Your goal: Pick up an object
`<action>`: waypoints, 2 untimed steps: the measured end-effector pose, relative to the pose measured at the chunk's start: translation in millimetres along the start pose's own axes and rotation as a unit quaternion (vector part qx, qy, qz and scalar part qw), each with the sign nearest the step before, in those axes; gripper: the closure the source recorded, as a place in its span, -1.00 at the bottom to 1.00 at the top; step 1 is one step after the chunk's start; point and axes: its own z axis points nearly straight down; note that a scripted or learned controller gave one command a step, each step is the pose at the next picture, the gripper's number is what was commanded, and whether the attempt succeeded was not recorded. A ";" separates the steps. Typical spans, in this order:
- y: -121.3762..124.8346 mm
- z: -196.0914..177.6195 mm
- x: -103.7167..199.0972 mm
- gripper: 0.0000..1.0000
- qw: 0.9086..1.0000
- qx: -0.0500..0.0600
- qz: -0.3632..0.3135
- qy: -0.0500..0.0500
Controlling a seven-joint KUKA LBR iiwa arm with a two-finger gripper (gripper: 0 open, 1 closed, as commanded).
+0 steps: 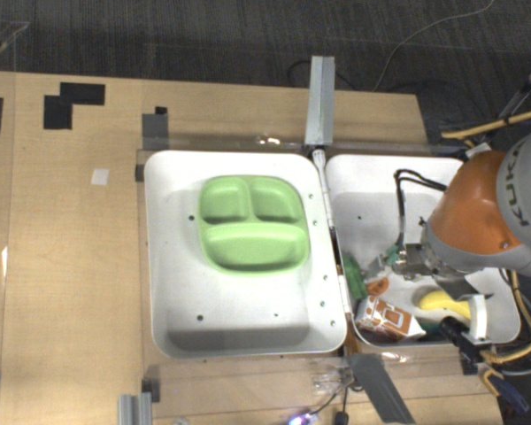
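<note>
Near-left corner of right bin: brown-and-white packet, lying flat, close against the near wall.
Near wall of right bin, mid-span: yellow object, banana-like, just right of the packet, partly under the arm.
Left wall of right bin, slightly further back: green item lying along the wall. Small orange-red piece just beside it; touching or not, can't tell.
Pick candidates: all four bunched on the floor in the near half of right bin.
Gripper: low inside right bin, centre-left, just behind the packet and near the green item.
Gripper state: cannot tell, the wrist body blocks it from above. Contact with any item: cannot tell either.
Arm: orange band over the right half of right bin, grey link running off past its right wall.
Black cable: thin loop over the far half of right bin, dropping to the wrist.
Left of right bin: left bin, side by side with it along the shared edge. Green three-compartment tray lies flat around its middle.
Beyond far wall of right bin: upright metal post at the seam between the bins. Wooden bench all round.
</note>
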 end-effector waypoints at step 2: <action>55.2 -9.5 -16.5 -1.00 0.993 0.016 -0.117 0.004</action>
